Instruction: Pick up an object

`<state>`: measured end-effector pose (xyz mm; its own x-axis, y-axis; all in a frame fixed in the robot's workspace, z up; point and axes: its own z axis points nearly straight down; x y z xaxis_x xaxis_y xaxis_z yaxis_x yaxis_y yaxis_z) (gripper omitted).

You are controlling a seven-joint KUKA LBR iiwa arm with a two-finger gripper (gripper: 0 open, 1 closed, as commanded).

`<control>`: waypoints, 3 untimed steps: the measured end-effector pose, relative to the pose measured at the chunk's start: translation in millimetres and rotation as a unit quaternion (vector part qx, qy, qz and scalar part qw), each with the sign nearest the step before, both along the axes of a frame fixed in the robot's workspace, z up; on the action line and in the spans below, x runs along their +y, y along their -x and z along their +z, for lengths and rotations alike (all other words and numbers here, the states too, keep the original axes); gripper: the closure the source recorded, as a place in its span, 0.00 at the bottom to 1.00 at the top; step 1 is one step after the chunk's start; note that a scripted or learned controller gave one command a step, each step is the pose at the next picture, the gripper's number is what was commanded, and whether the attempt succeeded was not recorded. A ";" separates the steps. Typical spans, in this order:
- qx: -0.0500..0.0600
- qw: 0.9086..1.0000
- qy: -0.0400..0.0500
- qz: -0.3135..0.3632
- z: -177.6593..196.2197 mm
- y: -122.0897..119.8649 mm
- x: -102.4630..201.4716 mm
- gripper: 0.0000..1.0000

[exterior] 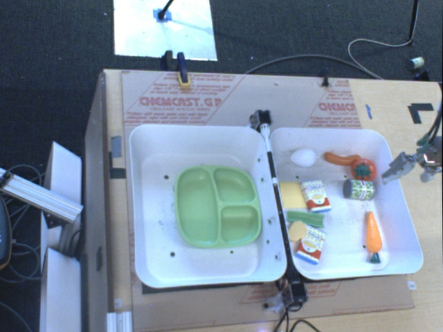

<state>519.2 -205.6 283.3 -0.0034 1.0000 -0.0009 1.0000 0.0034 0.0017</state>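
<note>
The right white bin (pixel 398 216) holds several toy foods: a white egg (pixel 302 158), an orange sausage (pixel 339 158) touching a red tomato (pixel 365 169), a green can (pixel 358 189), a carrot (pixel 374 234), two small red-and-white cartons (pixel 315 195) (pixel 309 245), a yellow cheese slice (pixel 291 194) and a green pod (pixel 305 218). My gripper (pixel 410 163) hangs at the far right, over the bin's right rim, just right of the tomato and the can. Nothing is visibly held in it.
The left white bin (pixel 149 185) holds a green divided plate (pixel 218 206). A black divider bar (pixel 275 185) runs between the bins. Both bins rest on a paper-covered board (pixel 228 99). A cable (pixel 377 43) lies on the dark floor behind the bench.
</note>
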 end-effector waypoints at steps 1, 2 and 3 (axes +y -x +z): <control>0.002 1.000 -0.001 -0.001 -163.6 -15.6 -0.4 0.00; 0.000 1.000 0.000 0.000 -198.8 -84.8 4.1 0.00; -0.002 1.000 0.001 0.002 -187.6 -85.9 3.7 1.00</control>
<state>605.1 -201.9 95.7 -0.0067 1.0000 -0.0020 1.0000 0.0067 0.0052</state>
